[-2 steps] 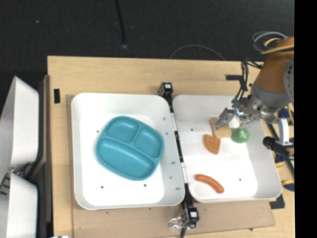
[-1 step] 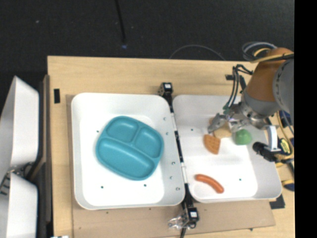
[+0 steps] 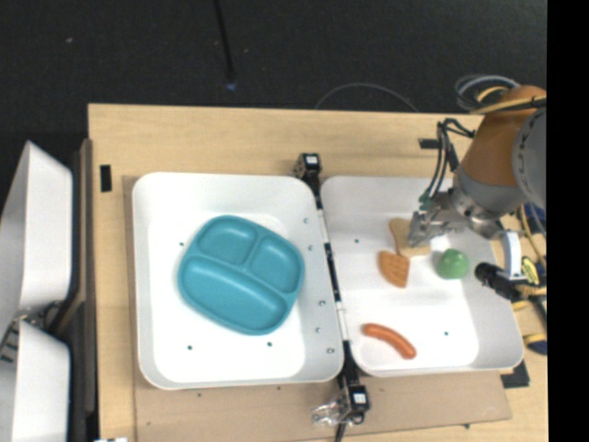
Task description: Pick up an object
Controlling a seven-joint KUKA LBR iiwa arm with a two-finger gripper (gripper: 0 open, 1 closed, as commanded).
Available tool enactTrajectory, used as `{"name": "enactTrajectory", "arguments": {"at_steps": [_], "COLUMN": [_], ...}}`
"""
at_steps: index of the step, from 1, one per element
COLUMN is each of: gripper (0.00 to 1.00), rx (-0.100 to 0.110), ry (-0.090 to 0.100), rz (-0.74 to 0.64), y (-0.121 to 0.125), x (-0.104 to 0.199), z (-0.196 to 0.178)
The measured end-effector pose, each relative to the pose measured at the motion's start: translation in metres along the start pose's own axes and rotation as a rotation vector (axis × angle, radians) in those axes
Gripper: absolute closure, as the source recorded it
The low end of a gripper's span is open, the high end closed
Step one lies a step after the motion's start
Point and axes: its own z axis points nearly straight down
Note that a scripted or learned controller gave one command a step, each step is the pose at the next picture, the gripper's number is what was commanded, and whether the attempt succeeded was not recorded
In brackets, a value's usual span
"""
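In the right bin point(image 3: 368, 201) lie an orange wedge-shaped piece point(image 3: 395, 269), a tan piece point(image 3: 401, 233) just above it, a green ball point(image 3: 452, 264) and a red-orange sausage point(image 3: 388, 339) near the front. My gripper point(image 3: 425, 229) reaches in from the right and hangs low over the tan piece, to the left of the green ball. The tan piece is partly hidden by it. A small white thing point(image 3: 440, 243) shows just under the gripper, beside the ball.
The left bin point(image 3: 156, 339) holds a teal divided plate point(image 3: 241, 273). A black clamp point(image 3: 307, 165) sits at the back between the bins and another clamp point(image 3: 342, 403) at the front. White containers point(image 3: 37, 238) stand off the bench at the left.
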Motion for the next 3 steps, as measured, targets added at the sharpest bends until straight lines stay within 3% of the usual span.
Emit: {"name": "enactTrajectory", "arguments": {"at_steps": [2,3], "gripper": [1.0,1.0], "rx": [0.001,0.006], "ry": [-0.002,-0.003], "rz": [0.007,0.007], "y": [-0.007,-0.007], "x": [-0.012,-0.013], "z": [-0.104,-0.097]}}
